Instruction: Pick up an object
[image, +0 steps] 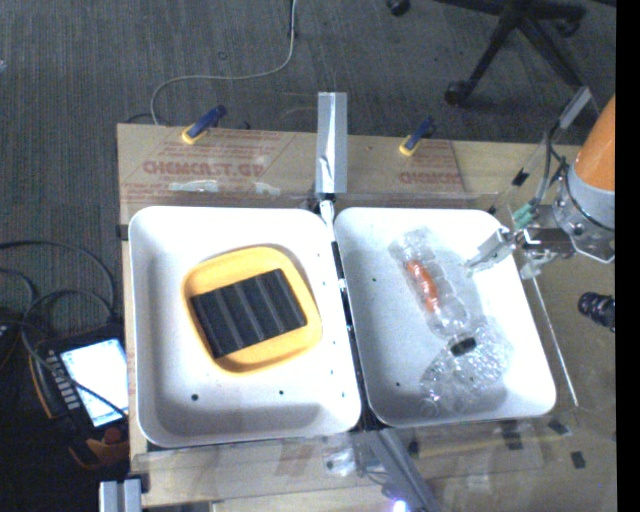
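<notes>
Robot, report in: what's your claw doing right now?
Gripper over right bin, fingers unclear. Clear plastic bottle lying loose beneath. Yellow tray in left bin.

Bright, even light — slightly soft

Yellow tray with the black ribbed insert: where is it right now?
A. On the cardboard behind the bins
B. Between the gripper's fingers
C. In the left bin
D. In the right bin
C: the yellow tray lies flat on the floor of the left bin, while the gripper is over the right bin.
</notes>
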